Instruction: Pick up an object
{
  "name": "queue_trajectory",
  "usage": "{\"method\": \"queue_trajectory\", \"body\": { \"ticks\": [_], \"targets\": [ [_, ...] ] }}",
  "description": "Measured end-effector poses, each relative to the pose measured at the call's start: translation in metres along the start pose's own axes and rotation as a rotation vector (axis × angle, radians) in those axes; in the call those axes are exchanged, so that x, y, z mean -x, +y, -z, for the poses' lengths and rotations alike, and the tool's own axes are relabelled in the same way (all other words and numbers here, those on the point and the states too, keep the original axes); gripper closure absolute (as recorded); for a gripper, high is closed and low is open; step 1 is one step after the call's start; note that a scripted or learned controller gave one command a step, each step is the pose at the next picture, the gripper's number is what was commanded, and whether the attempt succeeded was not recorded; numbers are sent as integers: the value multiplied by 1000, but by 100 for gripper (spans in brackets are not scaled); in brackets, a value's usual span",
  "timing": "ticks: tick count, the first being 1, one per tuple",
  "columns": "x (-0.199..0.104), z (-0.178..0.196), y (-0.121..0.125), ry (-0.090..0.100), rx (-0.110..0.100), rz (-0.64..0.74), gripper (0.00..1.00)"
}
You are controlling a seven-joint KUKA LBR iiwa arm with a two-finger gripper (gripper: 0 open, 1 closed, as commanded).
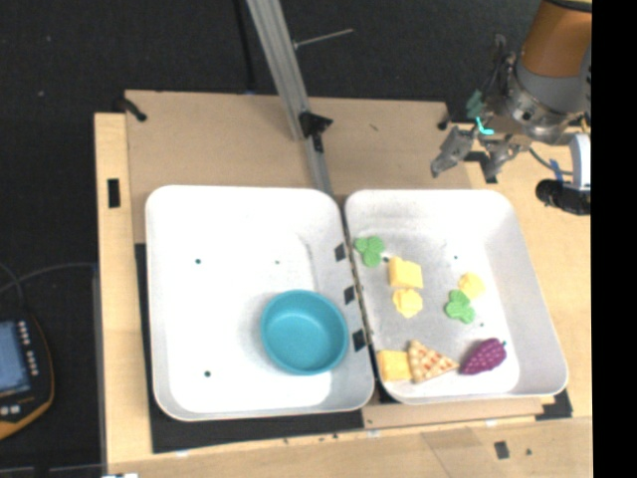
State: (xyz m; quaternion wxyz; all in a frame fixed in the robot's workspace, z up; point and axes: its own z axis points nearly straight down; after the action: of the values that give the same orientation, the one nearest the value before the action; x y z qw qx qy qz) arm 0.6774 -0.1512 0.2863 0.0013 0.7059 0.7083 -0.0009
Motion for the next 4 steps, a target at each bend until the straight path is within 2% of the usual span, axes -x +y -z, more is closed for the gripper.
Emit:
{"method": "queue_trajectory", "body": {
  "ticks": [1, 2, 3, 4],
  "targets": [
    [10, -55, -7, 0, -5, -5, 0],
    [3, -109, -2, 1, -4, -2, 0],
    [10, -155, 2, 0, -3, -4, 0],
    [11, -140, 4, -3, 5, -2, 100]
  ]
}}
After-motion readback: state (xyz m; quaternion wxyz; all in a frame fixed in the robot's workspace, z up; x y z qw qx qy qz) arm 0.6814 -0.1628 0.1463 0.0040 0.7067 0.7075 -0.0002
